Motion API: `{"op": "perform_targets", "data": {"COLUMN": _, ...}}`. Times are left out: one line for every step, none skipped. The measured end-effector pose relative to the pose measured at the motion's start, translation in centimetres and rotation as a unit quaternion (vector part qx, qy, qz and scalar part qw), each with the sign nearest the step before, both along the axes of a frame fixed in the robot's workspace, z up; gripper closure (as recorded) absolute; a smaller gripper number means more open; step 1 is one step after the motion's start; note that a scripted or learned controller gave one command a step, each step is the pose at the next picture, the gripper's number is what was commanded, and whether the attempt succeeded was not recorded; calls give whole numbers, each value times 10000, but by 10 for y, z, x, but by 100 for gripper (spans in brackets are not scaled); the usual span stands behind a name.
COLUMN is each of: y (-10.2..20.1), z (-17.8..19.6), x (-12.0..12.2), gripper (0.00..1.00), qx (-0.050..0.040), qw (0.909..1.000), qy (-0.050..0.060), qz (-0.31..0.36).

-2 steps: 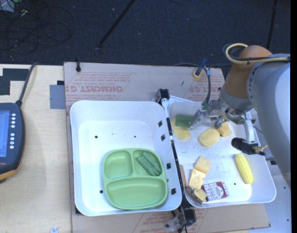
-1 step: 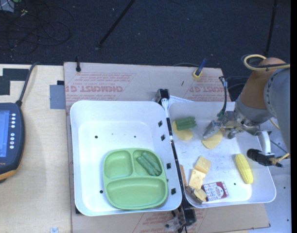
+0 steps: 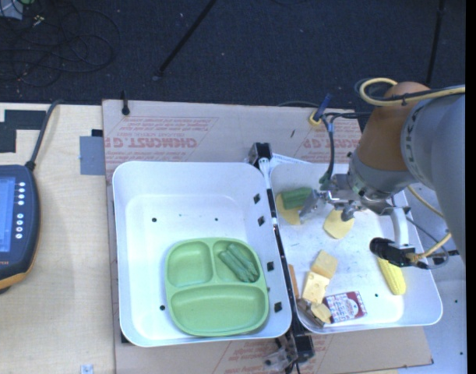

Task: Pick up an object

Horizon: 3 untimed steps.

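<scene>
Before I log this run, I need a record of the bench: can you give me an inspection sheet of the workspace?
Surface: two shallow white bins side by side, left bin, right bin, on a printed cardboard sheet.
Job's things: in the right bin, yellow wedge-shaped pieces, a green block, a yellow corn cob, a small red-and-white packet.
Clutter: light green divided plastic tray in the left bin, with a green pod-like item in one compartment.
Grippers: gripper low over the right bin, beside a yellow piece.
Cables: black leads on the dark floor; yellow hose on the arm.
Surroundings: handheld control pendant at left.
</scene>
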<state>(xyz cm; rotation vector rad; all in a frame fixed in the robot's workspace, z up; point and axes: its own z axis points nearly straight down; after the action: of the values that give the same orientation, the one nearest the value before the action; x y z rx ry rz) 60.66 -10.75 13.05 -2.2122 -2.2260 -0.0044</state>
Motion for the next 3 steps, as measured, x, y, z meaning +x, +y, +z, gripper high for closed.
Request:
{"op": "perform_targets", "data": {"y": -30, "z": -43, "x": -38, "gripper": 0, "qx": -7, "qw": 10000, "qy": 10, "qz": -51}}
{"op": "perform_targets", "data": {"y": -89, "z": 29, "x": 29, "gripper": 0, "qx": -53, "qw": 10000, "qy": -53, "qz": -25}}
{"op": "perform_targets", "data": {"y": -98, "z": -40, "x": 39, "gripper": 0, "qx": -61, "qw": 10000, "qy": -30, "qz": -13}}
